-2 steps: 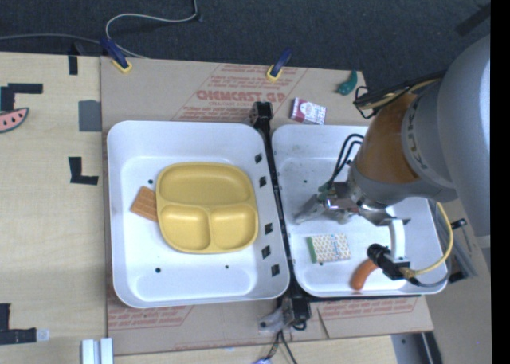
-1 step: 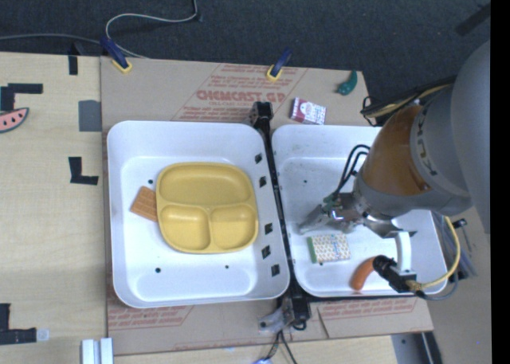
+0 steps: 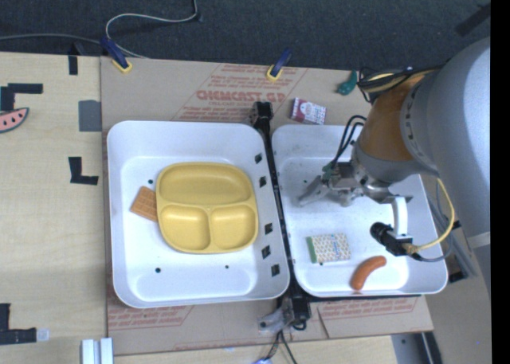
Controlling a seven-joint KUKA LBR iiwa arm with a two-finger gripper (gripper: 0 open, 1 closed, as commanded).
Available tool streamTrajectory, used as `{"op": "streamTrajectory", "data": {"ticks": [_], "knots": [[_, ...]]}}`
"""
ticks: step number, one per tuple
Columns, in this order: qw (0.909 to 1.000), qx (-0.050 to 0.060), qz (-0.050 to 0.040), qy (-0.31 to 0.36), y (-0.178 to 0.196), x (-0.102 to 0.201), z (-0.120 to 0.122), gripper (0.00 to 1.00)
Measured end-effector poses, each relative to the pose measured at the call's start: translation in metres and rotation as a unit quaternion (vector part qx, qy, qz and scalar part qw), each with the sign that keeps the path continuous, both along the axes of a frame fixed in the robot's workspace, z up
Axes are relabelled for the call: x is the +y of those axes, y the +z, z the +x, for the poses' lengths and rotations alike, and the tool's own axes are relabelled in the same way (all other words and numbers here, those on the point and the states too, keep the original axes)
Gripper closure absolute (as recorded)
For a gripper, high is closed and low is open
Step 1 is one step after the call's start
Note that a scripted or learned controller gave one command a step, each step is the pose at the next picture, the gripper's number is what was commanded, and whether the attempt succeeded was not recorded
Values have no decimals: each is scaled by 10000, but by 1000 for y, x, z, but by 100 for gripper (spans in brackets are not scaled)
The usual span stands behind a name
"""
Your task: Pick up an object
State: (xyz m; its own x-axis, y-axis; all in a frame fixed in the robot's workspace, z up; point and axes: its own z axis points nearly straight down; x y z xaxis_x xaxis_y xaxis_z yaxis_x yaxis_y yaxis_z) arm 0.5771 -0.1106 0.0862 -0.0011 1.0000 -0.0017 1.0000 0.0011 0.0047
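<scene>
1. Gripper (image 3: 312,193) low over the right bin (image 3: 351,141), near its left wall, fingers spread apart, nothing between them.
2. Orange sausage (image 3: 368,272) lying near the right bin's front edge, toward the right corner.
3. Small patterned packet (image 3: 329,248) just left of the sausage, apart from it.
4. Yellow divided plate (image 3: 209,205) mid left bin (image 3: 127,275), covering part of a brown cracker (image 3: 144,204) on its left.

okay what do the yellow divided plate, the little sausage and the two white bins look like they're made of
Yellow divided plate: likely moulded plastic, matte with a soft sheen, rounded compartment ridges. Sausage: probably a plastic or rubber toy, with a smooth, evenly orange-red skin; the view can't settle which. White bins: apparently thin formed plastic, smooth and slightly glossy, with rounded corners and rolled rims.
</scene>
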Motion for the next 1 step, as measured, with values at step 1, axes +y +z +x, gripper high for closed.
{"op": "streamTrajectory", "data": {"ticks": [1], "knots": [[10000,6,1,7,-1,13,54,0]]}}
